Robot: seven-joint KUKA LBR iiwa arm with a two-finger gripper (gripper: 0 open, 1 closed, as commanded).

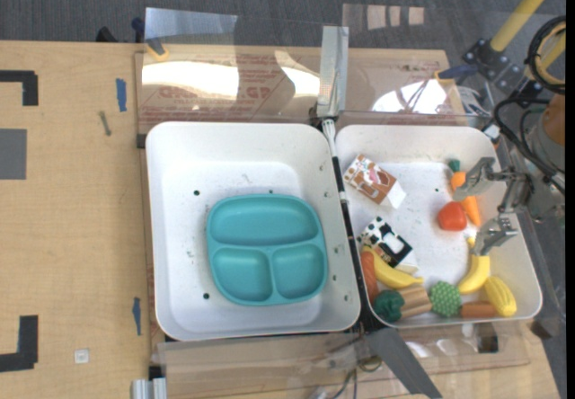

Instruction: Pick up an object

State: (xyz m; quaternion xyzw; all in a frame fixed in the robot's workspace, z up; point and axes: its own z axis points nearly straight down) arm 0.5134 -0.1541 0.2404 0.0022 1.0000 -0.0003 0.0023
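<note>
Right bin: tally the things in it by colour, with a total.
Yellow: 2, both bananas
Orange or red: 4, two carrots, a tomato, a sausage
Green: 2, broccoli
Brown and white: 1, carton
Black and white: 1, block
Tan: 1, roll
Total: 11

No legible text, brand, number or sign.

- Small carton (371,180), right bin (422,141): brown-and-white printed face, with markings too small to read.
- Black-and-white carton (386,240), same bin: cow-patch pattern, no readable lettering.
- Clear sheet (225,81) behind the left bin (171,208): faint reddish print lines, blurred and washed out by glare, illegible.
- Cardboard benchtop (63,208): black corner marks and blue tape strips, no characters.
</note>
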